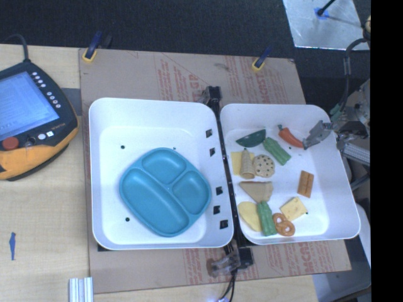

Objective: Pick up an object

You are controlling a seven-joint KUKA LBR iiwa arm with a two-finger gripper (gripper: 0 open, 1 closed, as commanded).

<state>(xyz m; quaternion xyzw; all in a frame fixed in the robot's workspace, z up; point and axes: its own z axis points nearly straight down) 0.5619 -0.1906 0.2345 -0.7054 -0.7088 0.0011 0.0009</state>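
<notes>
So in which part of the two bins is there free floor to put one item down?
Left bin: bare floor along the back wall, behind the blue divided plate. Right bin: a bare patch between the orange wafer and the right wall. The toy food crowds its left half, from the teal slice to the pretzel.

Toy food pieces [269,180] scattered flat in right bin [337,168]; orange carrot [289,136] near upper edge.

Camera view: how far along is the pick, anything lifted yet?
Done: nothing lifted; the toy food pieces all lie in the right bin, and the blue tray sits in the left bin. In hand: the hand sits at the right bin's upper right edge, near the small red-orange piece, nothing visibly between its fingers. Left: the whole grasp and lift.
</notes>
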